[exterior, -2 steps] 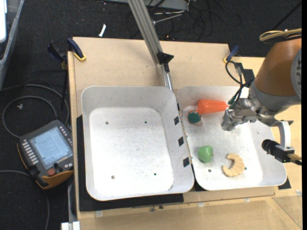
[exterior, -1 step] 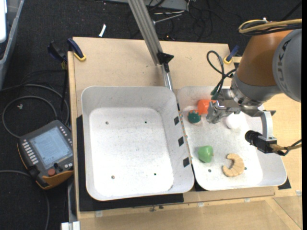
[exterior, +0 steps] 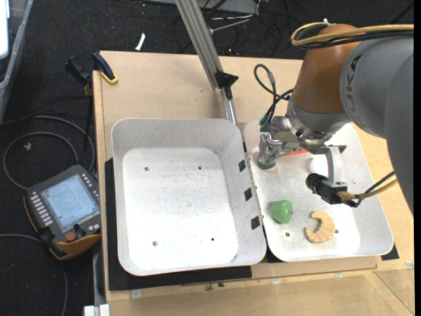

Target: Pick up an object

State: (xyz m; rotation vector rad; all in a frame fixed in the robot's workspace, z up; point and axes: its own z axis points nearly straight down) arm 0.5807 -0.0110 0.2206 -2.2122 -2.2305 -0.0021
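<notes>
My gripper hangs low over the upper left part of the right bin, close to the bin's left wall. A green rounded object lies on the bin floor below the gripper, some way toward the front. Beside it to the right lies a tan crescent-shaped object. A bit of red-orange peeks out just right of the gripper, mostly hidden by the wrist. Nothing is visibly held.
The left bin adjoins the right bin along a shared wall. A slanted metal pole crosses the back of the bench. A black cable clip hangs from the arm over the right bin. A teach pendant lies off the bench at left.
</notes>
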